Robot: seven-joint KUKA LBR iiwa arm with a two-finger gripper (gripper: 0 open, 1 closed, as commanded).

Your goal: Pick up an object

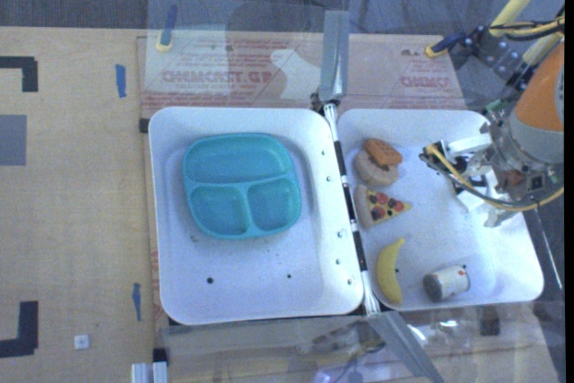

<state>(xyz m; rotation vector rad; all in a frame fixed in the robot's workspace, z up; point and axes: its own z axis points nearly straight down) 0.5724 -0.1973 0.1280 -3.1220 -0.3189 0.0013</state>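
Note:
The right bin (pixel 502 282) holds several toy items. A brown bun and donut (pixel 377 161) lie at its upper left, with a pizza slice (pixel 384 206) just below them. A yellow banana (pixel 389 271) lies near the front left. A grey can (pixel 446 282) rests on its side at the front middle. My gripper (pixel 485 189) hangs over the right side of this bin, above bare white floor, to the right of the pizza slice and above the can. Nothing shows in its grasp.
The left bin (pixel 179 282) carries a teal divided plate (pixel 240 185). A metal divider (pixel 343 211) runs between the two bins. Yellow cables (pixel 448 166) loop off the wrist toward the donut. The orange-banded arm (pixel 545 99) comes in from the right edge.

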